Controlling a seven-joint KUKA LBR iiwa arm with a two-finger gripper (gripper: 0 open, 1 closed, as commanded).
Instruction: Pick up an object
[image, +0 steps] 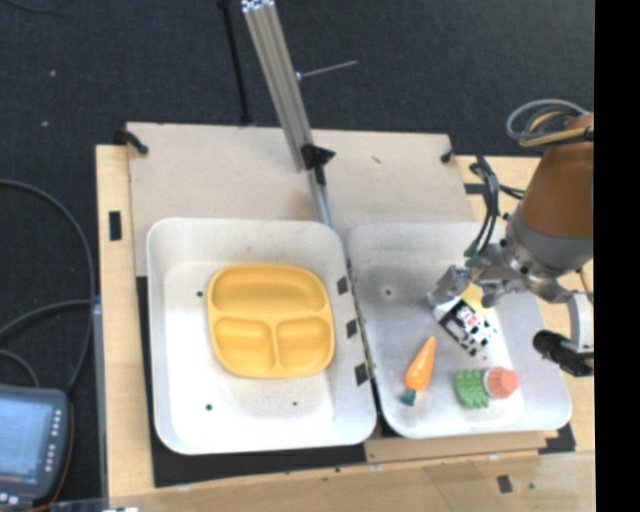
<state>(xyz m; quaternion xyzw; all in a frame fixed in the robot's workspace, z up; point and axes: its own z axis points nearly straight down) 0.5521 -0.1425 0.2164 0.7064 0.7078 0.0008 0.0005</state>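
step: approach, judged; gripper (462, 296) low in the right bin (400, 260), finger state cannot tell | target: black-and-white patterned block (470, 327) directly under and touching the tool tip; carrot (420, 365) near, green-and-red toy (485, 385) just beyond | next: needs a closing squeeze on the block, then a straight lift; yellow tray (270, 320) in left bin

The grey arm's pincer (462, 300) overlaps the small white patterned box (472, 328) beside it, hiding its upper end; finger state is unreadable. The grey screen device (30, 440) is cropped at the left edge.
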